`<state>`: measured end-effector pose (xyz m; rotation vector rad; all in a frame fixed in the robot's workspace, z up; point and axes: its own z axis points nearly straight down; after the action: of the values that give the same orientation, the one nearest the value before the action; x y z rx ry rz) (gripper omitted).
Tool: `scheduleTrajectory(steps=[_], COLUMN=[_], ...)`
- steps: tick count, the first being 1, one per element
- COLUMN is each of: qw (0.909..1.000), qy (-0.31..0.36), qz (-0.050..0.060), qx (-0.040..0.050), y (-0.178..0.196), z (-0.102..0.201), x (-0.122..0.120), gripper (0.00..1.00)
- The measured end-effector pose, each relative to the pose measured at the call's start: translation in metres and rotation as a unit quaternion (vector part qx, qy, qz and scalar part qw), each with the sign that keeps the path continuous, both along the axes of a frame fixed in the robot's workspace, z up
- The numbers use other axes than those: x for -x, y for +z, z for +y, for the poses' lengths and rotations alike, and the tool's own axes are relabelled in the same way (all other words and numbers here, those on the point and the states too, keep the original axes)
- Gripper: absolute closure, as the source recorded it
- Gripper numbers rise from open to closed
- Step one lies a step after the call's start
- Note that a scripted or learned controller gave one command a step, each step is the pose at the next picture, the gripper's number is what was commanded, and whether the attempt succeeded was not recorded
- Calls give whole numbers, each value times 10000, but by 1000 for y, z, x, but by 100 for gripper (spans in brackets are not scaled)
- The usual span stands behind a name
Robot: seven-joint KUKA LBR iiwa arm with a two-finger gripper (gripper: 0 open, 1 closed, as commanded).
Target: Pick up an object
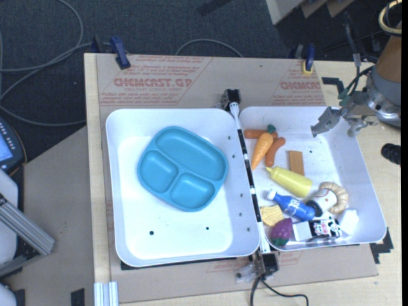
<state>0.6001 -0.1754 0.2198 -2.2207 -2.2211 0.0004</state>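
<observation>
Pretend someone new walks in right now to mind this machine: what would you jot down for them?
Gripper: open, holding nothing, poised over the top right part of the right bin.
Things: the toys sit in that bin. Carrots near its top left, a yellow bottle mid-bin, a blue bottle below it, and a purple piece at the bottom.
The left bin holds a blue divided plate.
Done: nothing picked up.
Left: lower onto one object, close, lift.

bench [185, 81] bears two white bins [121, 190] side by side.
</observation>
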Motion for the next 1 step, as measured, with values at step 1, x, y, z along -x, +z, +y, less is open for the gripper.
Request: scheduleTrajectory(steps=[1], qw=[10000], qy=[14], qz=[17], qx=[-12], y=[-141], z=[33], x=[-6], gripper=[0])
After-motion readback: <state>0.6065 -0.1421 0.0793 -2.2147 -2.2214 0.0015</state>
